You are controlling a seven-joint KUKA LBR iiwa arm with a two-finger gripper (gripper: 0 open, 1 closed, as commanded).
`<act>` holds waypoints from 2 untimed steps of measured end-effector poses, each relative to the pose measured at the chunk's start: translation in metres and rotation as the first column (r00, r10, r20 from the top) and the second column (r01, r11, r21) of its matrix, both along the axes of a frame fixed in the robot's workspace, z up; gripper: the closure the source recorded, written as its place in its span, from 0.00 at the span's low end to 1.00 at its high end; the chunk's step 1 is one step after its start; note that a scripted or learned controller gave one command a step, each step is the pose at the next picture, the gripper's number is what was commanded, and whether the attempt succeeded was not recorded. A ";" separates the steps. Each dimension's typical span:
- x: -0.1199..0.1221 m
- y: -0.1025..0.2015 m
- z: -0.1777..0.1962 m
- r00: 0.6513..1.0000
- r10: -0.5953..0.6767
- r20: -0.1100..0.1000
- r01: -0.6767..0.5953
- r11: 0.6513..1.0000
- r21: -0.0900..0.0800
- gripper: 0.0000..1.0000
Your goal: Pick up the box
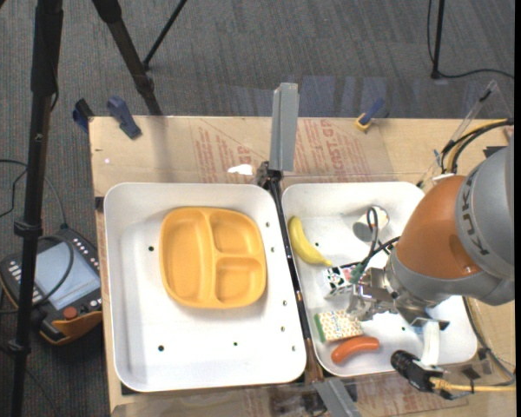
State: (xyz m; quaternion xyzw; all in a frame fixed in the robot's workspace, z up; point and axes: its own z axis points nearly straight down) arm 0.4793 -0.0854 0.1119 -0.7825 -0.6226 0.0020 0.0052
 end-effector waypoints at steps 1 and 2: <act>-0.003 -0.002 -0.012 0.997 -0.071 0.003 0.071 0.997 -0.001 1.00; -0.003 -0.002 -0.006 0.997 -0.072 -0.004 0.072 0.997 0.002 1.00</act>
